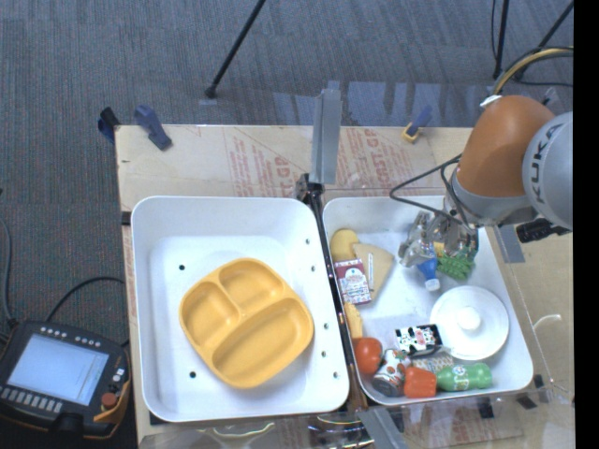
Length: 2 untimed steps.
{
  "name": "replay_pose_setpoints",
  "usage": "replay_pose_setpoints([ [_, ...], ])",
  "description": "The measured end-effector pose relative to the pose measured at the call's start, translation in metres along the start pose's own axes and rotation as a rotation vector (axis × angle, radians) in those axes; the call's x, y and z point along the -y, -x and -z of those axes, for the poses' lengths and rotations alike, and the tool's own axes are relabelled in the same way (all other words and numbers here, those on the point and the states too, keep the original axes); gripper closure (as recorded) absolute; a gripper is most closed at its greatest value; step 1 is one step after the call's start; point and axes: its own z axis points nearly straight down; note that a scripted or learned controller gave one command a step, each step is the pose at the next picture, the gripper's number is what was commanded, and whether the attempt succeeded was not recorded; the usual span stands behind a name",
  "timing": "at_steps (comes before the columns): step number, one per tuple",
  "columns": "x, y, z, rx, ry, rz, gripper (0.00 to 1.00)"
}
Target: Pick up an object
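My gripper hangs low over the back of the right bin, under the arm's orange band. Just in front of it lies a small blue and white bottle, and a green toy sits at its right side. Whether either one is touched cannot be made out. Left of the gripper are a pale cheese wedge, a yellow round fruit and a red and white box.
A white round bowl lies upside down in front of the gripper. Along the right bin's front lie a red tomato, a black and white item, an orange piece and a green one. A yellow divided plate lies in the left bin.
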Motion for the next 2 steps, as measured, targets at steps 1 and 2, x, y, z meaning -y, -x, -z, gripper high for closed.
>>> replay_pose_setpoints([
  [1, 0.0, 0.0, 0.0, -0.001, 0.0, 0.001, 0.0],
  [2, -0.001, 0.001, 0.011, 0.004, 0.001, 0.004, 1.0],
])
